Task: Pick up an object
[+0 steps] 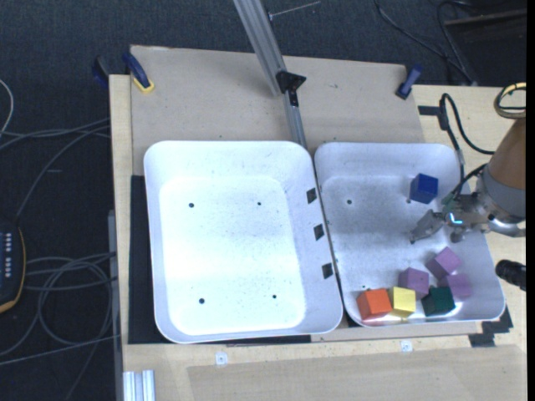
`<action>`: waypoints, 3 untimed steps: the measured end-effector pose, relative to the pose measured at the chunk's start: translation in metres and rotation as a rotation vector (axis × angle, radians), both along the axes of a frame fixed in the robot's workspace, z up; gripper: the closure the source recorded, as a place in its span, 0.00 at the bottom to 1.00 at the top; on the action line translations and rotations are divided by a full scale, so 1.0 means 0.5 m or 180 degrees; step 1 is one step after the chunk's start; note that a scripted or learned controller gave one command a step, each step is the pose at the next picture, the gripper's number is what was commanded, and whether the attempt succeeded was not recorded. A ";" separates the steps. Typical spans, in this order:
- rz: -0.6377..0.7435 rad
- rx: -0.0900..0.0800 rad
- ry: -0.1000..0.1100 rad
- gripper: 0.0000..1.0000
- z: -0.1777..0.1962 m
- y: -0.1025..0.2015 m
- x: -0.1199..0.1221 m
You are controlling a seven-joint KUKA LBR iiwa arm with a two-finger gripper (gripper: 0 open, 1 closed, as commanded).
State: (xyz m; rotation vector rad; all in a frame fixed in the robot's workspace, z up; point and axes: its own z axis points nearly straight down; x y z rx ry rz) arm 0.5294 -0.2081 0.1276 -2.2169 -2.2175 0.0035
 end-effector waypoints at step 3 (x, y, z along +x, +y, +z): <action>0.0005 -0.0014 -0.0038 1.00 0.063 0.018 0.000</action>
